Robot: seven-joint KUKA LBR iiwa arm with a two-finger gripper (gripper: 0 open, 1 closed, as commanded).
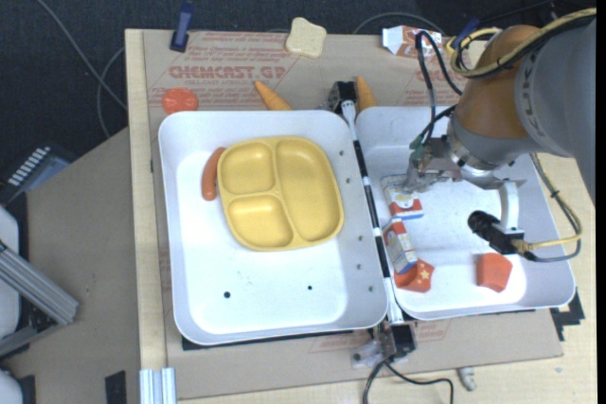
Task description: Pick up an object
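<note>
You're looking down on two white bins w/ the arm (pixel 530 90) coming in from 3 o'clock. Its gripper (pixel 417 189) is hanging over the right bin (pixel 549 289), near that bin's left wall, tip sitting right above a small red-and-white packet (pixel 405 208). Can't tell how the jaws are standing, they're too blurred and small, and nothing is visibly showing between them. Below the packet, toward 6 o'clock, a long striped wrapper (pixel 404 246) is lying beside a red star-shaped piece (pixel 414 275). An orange block (pixel 493 271) is sitting at the bin's 5 o'clock corner. In the left bin (pixel 189 289) you're seeing a yellow divided plate (pixel 280 192), w/ a red sausage (pixel 209 175) lying just beside it at 9 o'clock. A carrot (pixel 272 96) and a bread slice (pixel 306 37) are resting outside the bins at 12 o'clock.
</note>
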